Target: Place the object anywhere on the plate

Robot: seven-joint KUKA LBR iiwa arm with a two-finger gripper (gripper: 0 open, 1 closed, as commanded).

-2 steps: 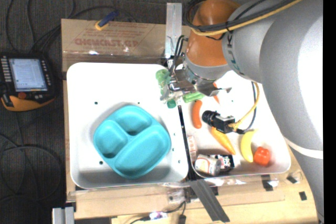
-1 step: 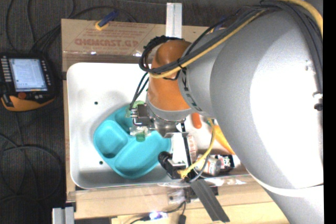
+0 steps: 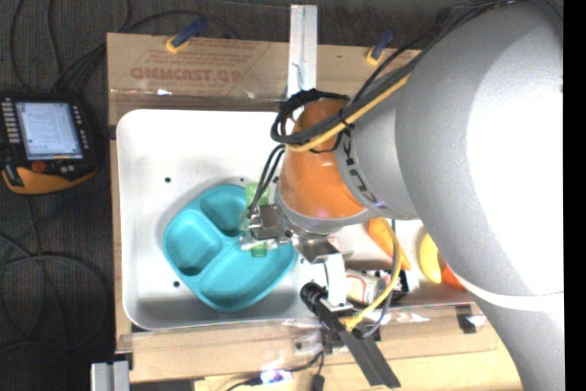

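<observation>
- Looming closest, the grey arm covers the right bin.
- In the left bin, a teal divided plate sits toward the front edge.
- At the plate's right rim, the gripper hovers with something green, seemingly the object, beneath it; its grip cannot be told.
- Likely the placing step; next calls for release over the plate.

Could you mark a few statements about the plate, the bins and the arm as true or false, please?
1. The teal plate lies in the left bin. True.
2. The plate is one flat surface with no divisions. False: it has compartments.
3. The gripper hangs over the plate's right part. True.
4. A handheld controller lies right of the bins. False: it lies to their left.
5. The arm's wrist band is blue. False: it is orange.
</observation>
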